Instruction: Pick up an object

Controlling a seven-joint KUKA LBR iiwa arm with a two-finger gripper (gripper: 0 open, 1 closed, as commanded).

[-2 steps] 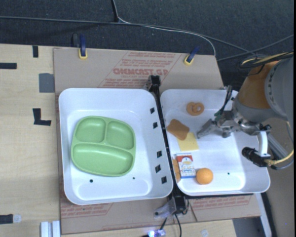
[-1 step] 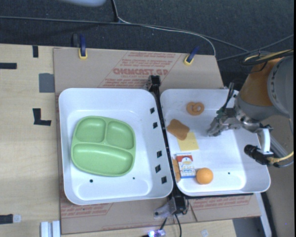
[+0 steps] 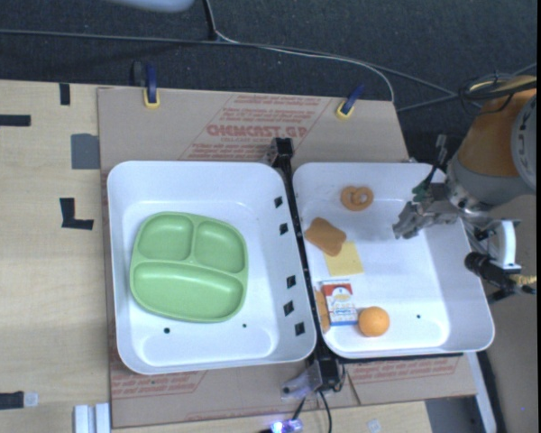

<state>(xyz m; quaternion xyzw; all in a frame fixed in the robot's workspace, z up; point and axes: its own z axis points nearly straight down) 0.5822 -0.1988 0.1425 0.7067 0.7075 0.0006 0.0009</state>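
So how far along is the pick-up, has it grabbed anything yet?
Nothing looks picked yet. The gripper sits low at the right bin's right side, with no item between its fingers. The donut, bread, cheese slice, box and orange all lie in that bin.

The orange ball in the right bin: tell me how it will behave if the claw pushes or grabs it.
The orange ball looks round and smooth, so a push would probably roll it. It lies beside the small carton, which may stop it rolling that way. Its curved surface could slip from the claw unless gripped centrally.
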